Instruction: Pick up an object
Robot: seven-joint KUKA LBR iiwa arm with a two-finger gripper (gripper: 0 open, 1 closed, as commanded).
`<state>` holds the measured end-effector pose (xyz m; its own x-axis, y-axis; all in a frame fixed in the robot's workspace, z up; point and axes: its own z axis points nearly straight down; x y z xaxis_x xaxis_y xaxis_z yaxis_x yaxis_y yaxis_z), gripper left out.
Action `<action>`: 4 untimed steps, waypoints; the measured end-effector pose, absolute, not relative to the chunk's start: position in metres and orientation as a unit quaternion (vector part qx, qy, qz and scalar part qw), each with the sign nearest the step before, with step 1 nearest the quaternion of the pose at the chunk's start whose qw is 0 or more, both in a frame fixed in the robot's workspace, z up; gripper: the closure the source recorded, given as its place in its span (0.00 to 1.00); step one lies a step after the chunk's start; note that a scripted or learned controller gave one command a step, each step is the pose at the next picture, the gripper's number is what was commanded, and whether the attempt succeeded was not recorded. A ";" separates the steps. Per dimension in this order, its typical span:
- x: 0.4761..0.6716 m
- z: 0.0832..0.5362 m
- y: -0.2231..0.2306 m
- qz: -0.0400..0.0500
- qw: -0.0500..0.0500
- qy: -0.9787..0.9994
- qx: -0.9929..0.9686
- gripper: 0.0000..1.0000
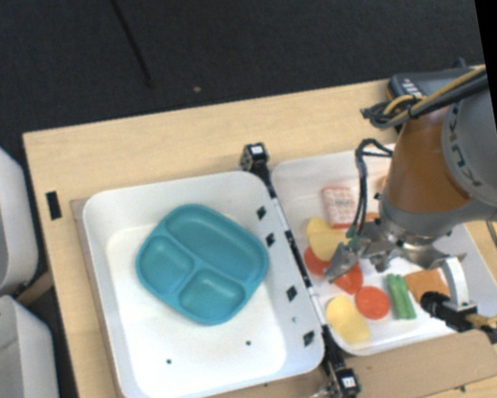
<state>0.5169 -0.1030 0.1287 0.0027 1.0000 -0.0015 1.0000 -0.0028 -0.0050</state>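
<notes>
At the near edge of the wooden surface (71, 272), a KUKA arm (430, 175) reaches in from the right over the right-hand white bin (493, 288), its claw (343, 260) lowered among a huddle of small toys. Nearest the onlooker lie a pale yellow piece (345, 316) and a red round piece (373, 302), touching one another, with a green stick (399, 296) just beside them and an orange block (425, 282) partly under the wrist. The claw sits just above these, over a red piece (348, 278), with a yellow piece (323, 233) close at its far side. Whether the claw is spread or closed, or has anything between its tips, cannot be told from this angle. Farther back in the same bin lies a small white packet with red print (338, 202). In the left-hand bin (132, 376), a blue divided tray (202, 262) lies flat, well apart from the toys. Beyond the surface, the floor is dark.
</notes>
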 end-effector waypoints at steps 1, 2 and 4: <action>0.516 0.098 -0.104 0.002 0.001 -0.706 -0.708 0.00; 0.517 0.109 -0.105 0.001 0.000 -0.704 -0.710 1.00; 0.530 0.212 -0.110 -0.002 -0.002 -0.708 -0.707 1.00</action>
